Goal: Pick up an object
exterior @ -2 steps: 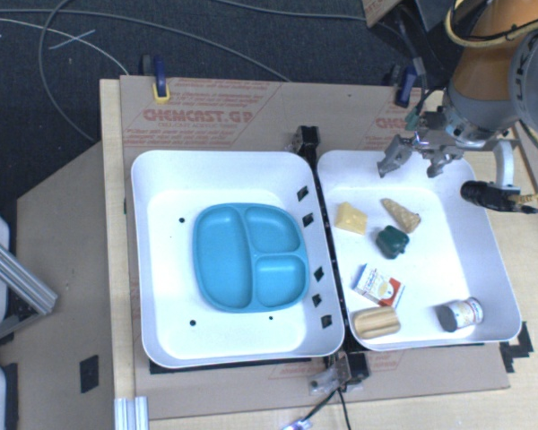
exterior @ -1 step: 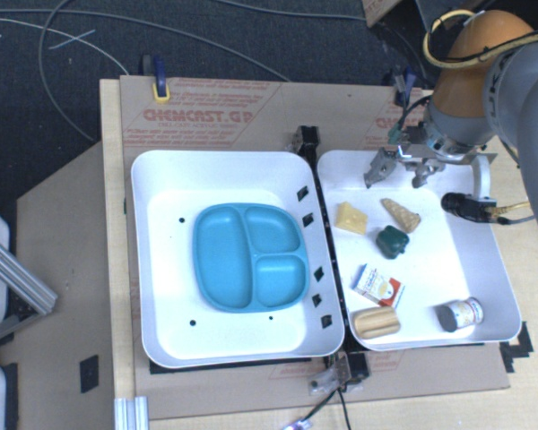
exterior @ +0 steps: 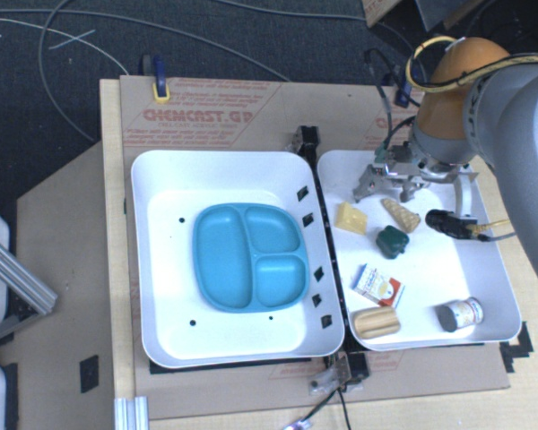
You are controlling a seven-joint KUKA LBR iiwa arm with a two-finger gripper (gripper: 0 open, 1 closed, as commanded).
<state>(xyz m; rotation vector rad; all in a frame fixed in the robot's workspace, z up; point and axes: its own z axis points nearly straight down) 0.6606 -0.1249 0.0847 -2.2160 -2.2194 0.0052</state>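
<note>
The likeliest target, a tan cone-shaped piece [exterior: 401, 213], lies in the right bin [exterior: 493, 267], just below the gripper [exterior: 396, 179]. Beside the cone to its left sits a yellow wedge [exterior: 350, 218]; a dark green block [exterior: 393, 241] lies just below it. The gripper hovers low with nothing seen between its fingers; how wide they stand I cannot tell. Judging by this, the pick is not yet made: descent, closing and lifting remain.

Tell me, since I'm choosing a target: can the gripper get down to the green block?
Probably yes. The green block lies apart from its neighbours in the right bin, uncovered, with the gripper hanging just beyond it.
</note>
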